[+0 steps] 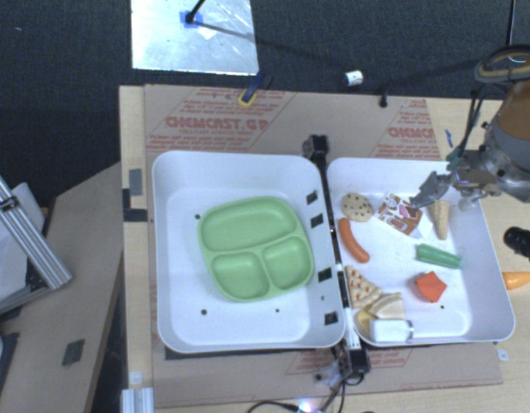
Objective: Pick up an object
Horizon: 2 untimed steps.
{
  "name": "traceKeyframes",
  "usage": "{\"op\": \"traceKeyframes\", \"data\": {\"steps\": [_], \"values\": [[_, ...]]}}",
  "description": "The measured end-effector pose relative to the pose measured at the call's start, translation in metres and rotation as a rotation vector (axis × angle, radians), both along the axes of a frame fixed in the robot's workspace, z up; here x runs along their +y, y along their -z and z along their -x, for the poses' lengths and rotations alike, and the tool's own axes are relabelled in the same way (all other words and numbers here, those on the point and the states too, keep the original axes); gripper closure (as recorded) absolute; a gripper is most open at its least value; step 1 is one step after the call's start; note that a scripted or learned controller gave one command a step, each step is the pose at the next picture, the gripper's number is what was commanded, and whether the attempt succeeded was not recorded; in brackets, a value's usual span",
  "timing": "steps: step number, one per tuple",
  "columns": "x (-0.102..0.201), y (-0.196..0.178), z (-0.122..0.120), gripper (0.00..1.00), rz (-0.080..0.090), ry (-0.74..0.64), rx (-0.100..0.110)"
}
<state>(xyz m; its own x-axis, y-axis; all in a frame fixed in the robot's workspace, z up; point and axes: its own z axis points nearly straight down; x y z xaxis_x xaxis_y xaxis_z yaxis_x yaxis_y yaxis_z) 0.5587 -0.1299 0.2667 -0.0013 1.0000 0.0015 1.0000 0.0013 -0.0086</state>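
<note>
Pincer [422, 194], grip state unclear, hovers over snack packet [400, 214]; cookie [357, 206], cone [440, 219] flank it.

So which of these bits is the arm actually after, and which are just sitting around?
In play:
gripper
snack packet by it
cookie
sausage
cone
green piece
orange block
right bin

Just lying about:
green divided tray
left bin
foil sheet
cardboard underlay
</note>
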Motion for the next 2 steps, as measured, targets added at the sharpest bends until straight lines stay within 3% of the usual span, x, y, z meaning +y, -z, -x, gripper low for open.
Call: {"op": "traceKeyframes", "data": {"steps": [1, 2], "values": [[0.0, -0.005, -0.002, 0.0, 0.002, -0.002, -0.01], [0.002, 0.037, -0.005, 0.0, 0.001, 0.0, -0.007]]}}
